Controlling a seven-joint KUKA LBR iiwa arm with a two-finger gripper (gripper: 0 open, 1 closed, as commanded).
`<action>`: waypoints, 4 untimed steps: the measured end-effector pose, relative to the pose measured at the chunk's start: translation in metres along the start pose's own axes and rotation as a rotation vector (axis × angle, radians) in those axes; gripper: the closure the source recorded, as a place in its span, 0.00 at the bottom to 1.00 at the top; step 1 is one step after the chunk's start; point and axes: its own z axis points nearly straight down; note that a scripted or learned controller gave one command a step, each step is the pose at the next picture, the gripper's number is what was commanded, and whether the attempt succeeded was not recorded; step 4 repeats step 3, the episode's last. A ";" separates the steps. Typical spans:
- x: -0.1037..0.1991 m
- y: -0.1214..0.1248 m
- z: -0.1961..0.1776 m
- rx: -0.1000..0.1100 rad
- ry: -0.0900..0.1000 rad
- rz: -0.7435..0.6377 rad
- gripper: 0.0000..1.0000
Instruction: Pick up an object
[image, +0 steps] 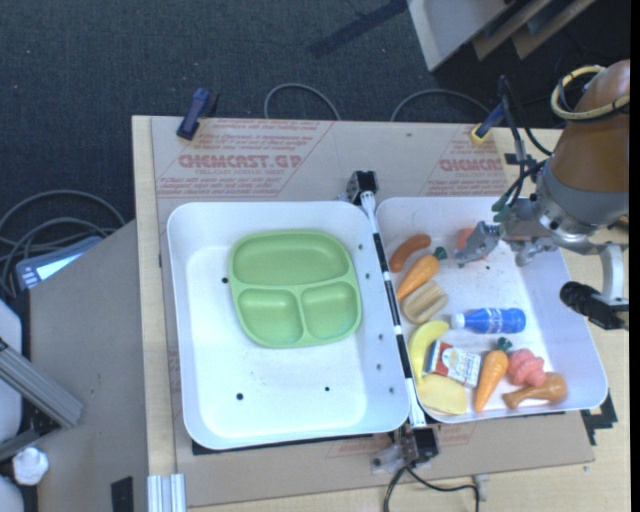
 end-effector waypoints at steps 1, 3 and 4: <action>-0.029 0.076 0.112 -0.015 -0.001 -0.001 0.00; 0.050 0.043 0.017 -0.001 0.001 -0.001 1.00; 0.050 0.043 0.017 -0.001 0.001 -0.001 1.00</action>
